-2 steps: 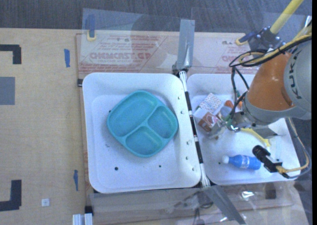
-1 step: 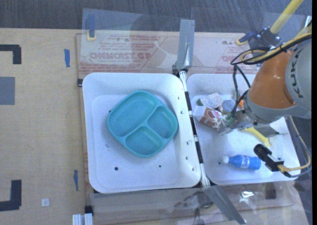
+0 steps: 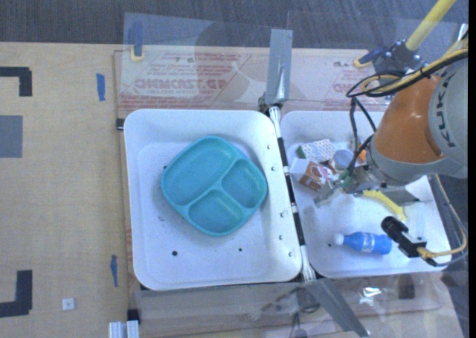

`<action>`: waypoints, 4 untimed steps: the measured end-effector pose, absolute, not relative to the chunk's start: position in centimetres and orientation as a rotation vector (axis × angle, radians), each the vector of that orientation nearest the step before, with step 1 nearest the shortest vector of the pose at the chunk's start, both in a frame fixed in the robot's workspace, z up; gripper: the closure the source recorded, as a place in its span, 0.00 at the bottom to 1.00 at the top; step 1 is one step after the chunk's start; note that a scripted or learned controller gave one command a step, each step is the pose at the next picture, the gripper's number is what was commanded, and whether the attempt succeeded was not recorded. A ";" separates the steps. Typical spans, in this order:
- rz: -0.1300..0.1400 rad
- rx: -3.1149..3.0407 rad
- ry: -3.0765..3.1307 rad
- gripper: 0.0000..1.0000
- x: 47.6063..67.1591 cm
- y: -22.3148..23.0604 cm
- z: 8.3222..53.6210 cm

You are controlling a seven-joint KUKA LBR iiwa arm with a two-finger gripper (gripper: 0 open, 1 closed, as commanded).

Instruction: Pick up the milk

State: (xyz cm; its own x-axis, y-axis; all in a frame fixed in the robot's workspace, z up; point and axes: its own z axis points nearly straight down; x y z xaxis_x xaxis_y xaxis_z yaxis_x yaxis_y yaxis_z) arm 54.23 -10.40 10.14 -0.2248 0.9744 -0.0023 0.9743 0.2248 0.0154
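1. Overhead, the gripper is seen low in the right bin; whether it is spread or pinched cannot be told.
2. The milk carton lies just beside it, near the bin's left wall; its printing is unreadable.
3. A blue bottle lies nearer the front.
4. A teal divided plate rests in the left bin.
5. "KU" is read on the arm.

A teal divided plate lies in the left bin. In the right bin, a blue bottle rests beside a banana.
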 end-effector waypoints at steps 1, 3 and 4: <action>-0.019 2.161 2.297 0.00 60.4 -11.2 9.0; -0.039 2.230 2.291 0.00 65.8 -18.5 8.6; -0.010 1.977 2.512 0.00 66.2 -20.9 8.5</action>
